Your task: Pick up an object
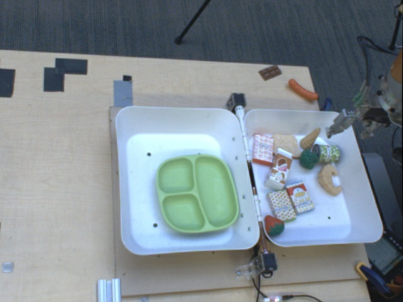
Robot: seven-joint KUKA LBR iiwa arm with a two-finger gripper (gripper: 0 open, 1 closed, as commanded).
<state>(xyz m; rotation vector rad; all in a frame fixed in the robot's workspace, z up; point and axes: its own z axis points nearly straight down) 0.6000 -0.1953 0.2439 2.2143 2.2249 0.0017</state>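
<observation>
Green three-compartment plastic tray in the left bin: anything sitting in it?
No, all three compartments of the green three-compartment plastic tray show bare green; the toy food items lie in the right white bin.

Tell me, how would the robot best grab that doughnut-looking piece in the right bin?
Probably from straight above. The doughnut piece lies flat on the floor of the right bin, a little apart from the green can, so the jaws could likely close across its narrower width. The bin wall to its right makes a side approach awkward.
</observation>
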